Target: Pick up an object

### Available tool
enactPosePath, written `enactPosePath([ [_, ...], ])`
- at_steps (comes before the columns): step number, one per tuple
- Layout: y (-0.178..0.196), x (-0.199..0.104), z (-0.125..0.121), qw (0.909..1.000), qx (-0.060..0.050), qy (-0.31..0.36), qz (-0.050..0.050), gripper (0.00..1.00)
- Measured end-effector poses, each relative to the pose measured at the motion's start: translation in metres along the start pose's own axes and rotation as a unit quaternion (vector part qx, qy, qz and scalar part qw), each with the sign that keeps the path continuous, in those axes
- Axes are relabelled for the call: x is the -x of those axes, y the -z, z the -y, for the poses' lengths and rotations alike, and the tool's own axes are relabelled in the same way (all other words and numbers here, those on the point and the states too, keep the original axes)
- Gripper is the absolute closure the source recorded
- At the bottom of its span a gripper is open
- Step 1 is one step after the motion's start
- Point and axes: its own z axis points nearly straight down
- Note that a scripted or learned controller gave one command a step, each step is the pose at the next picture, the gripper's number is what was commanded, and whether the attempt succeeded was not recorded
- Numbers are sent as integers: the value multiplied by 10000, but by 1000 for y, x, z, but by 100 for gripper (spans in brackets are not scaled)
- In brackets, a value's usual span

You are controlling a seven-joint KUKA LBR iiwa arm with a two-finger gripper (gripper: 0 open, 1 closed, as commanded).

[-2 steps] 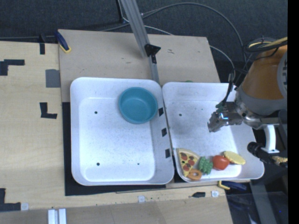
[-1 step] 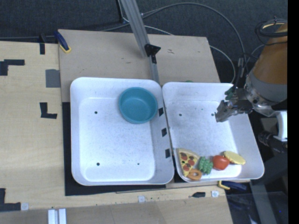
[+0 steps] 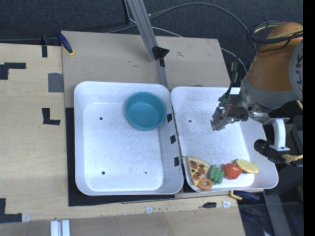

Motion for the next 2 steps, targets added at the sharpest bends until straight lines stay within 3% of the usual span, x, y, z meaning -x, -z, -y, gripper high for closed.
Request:
enactPosePath([
  [2,-8,-101,-4,10000,-3,2,0,100],
])
